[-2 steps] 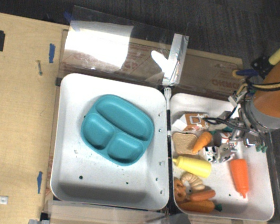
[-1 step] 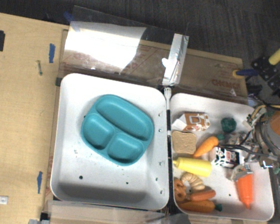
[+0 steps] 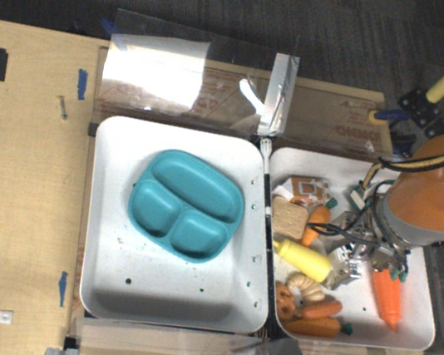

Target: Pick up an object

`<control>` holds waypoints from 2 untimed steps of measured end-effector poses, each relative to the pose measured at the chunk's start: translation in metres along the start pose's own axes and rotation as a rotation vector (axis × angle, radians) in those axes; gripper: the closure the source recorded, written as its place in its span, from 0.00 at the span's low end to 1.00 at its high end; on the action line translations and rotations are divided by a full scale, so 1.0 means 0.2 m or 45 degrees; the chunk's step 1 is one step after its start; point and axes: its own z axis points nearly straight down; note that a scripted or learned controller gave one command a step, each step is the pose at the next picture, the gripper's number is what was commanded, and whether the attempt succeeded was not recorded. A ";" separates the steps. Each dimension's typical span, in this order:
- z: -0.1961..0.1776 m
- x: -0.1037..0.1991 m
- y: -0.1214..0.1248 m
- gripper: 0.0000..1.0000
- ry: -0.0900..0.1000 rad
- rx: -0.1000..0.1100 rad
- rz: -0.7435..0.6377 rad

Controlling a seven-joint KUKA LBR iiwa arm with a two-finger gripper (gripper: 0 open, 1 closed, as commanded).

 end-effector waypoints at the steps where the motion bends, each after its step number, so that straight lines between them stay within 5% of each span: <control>1: 0.00 0.34 0.00 0.00 -0.002 0.004 -0.132; 2: -0.01 0.24 0.17 0.00 -0.006 0.006 -0.064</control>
